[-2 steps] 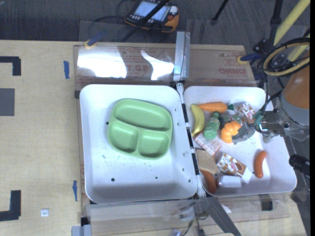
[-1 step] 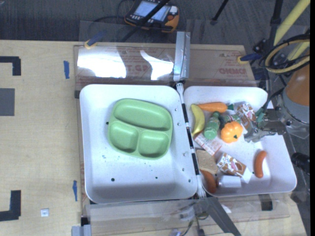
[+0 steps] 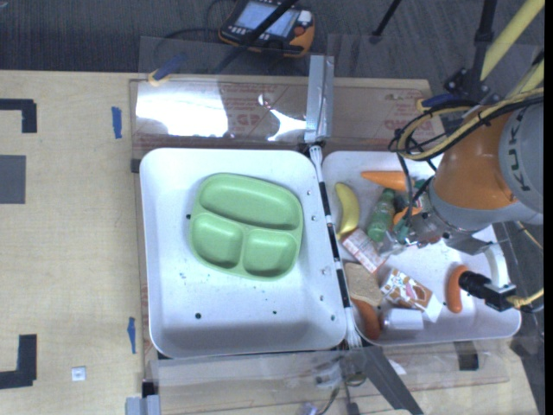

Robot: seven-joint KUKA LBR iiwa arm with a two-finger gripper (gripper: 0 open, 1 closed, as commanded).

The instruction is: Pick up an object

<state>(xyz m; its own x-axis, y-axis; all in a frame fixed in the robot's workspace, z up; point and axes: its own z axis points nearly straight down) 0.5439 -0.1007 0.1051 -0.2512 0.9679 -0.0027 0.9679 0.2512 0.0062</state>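
Nearest my camera, a clear plastic strip (image 3: 259,372) is running along the front edge of the pale wooden tabletop (image 3: 60,232), well below and left of the claw (image 3: 413,232).

I am seeing the grey arm with its orange band (image 3: 471,175) reaching in from the right and hanging over the right-hand shallow white bin (image 3: 484,318). The claw is sitting low among the clutter there, and I cannot tell whether it is wide or narrow, or whether anything is caught in it.

Just left of the claw a green bottle-shaped object (image 3: 379,217) is lying tilted, and further left a yellow banana (image 3: 346,207) is resting against the bin's left wall. Above the claw an orange carrot (image 3: 384,180) is lying near the bin's far rim. Below and left of the claw a small printed packet (image 3: 363,251) is lying flat, and below the claw a brown-and-white snack packet (image 3: 406,290) is lying beside a white block (image 3: 403,320). An orange rounded piece (image 3: 368,318) is sitting at the bin's front left corner. To the lower right of the claw an orange sausage-shaped object (image 3: 454,289) is lying beside a black part of the rig.

Well to the left of the claw, the left-hand white bin (image 3: 173,318) is holding a light green plastic divided plate (image 3: 246,225) with three compartments.
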